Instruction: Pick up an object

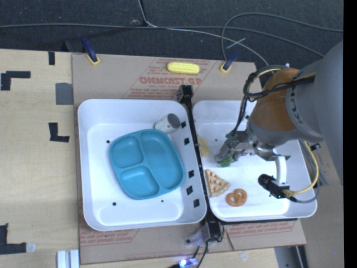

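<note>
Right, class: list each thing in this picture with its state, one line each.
Blue three-compartment plastic plate: flat in left white bin.
White cup: tipped on its side.
Pizza-slice toy: flat in right white bin.
Pretzel toy: lying flat.
Yellow corn toy: on cardboard.
Gripper: low in right bin.

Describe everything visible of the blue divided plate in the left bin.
The blue divided plate is light blue and looks like smooth plastic, a rounded rectangle with three compartments: two toward the bin's far side, one wider toward the near side. It lies flat, face up, turned at a slant on the floor of the left bin. A small white cup lies on its side at the plate's far edge.
</note>
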You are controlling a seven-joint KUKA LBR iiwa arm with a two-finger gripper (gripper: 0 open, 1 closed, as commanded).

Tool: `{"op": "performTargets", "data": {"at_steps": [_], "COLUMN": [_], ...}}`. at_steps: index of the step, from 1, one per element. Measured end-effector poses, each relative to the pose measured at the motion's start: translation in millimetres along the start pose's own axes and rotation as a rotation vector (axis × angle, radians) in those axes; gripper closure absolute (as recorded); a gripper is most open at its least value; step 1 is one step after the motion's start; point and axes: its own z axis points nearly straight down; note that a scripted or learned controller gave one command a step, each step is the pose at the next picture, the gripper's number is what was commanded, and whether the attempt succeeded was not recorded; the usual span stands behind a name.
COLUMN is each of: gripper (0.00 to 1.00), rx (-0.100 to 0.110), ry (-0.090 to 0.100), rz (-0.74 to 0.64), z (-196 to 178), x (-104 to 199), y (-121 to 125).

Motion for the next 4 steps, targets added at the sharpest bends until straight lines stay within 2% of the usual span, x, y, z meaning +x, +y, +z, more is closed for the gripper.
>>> {"op": "performTargets", "data": {"at_steps": [1, 3, 4], "gripper": [1.00, 1.00, 1.00], "rx": [0.003, 0.000, 0.006], "ry": [-0.003, -0.004, -0.002], "rz": [0.003, 0.002, -0.001], "z": [-42.5, -146.1, -133.6], "x": [1.0, -4.4, 44.3], "y": [-2.7, 8.5, 17.9]}}
